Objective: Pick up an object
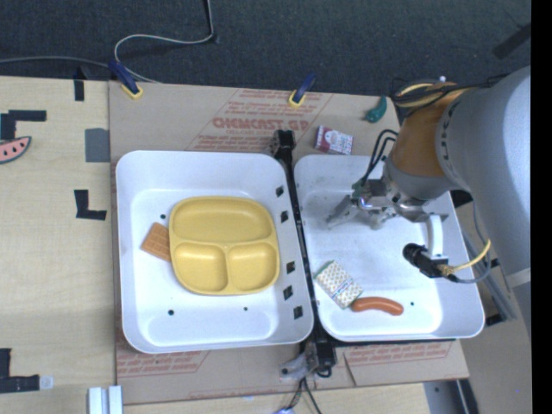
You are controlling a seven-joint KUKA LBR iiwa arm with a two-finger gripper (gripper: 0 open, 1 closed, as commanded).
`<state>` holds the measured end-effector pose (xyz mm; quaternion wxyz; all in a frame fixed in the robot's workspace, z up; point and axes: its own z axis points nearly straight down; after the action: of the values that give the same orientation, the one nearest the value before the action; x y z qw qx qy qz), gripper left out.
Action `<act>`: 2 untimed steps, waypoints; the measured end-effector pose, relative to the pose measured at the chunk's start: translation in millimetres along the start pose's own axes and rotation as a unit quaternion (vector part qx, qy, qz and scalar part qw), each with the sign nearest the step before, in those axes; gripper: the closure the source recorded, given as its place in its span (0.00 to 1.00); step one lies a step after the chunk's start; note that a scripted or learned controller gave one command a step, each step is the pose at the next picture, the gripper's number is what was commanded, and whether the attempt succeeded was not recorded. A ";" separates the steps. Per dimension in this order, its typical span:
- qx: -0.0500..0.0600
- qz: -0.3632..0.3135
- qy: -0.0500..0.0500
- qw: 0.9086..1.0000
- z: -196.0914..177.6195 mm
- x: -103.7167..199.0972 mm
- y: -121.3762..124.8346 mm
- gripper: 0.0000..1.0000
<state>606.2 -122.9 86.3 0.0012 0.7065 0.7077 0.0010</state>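
Two white bins are sitting side by side; arm is reaching in over the right bin (448, 313) from the right.

Gripper (345, 213) is hanging low over the upper-middle of that bin w/ fingers spread apart, nothing betw. them. Orange sausage-shaped object (378, 305) is lying near the bin's front edge, w/ a small patterned packet (337, 284) just beside it to the left; both are well apart from the gripper. Left bin (138, 317) is holding a yellow divided tray (225, 243), w/ a brown wafer-like piece (156, 241) sticking out from under its left side.
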 end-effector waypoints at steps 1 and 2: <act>0.000 0.001 -0.001 1.000 -0.2 24.2 -58.0 0.00; 0.000 0.001 -0.001 1.000 -9.9 23.2 -57.6 1.00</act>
<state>548.5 -99.8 96.1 0.0025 0.7074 0.7068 0.0003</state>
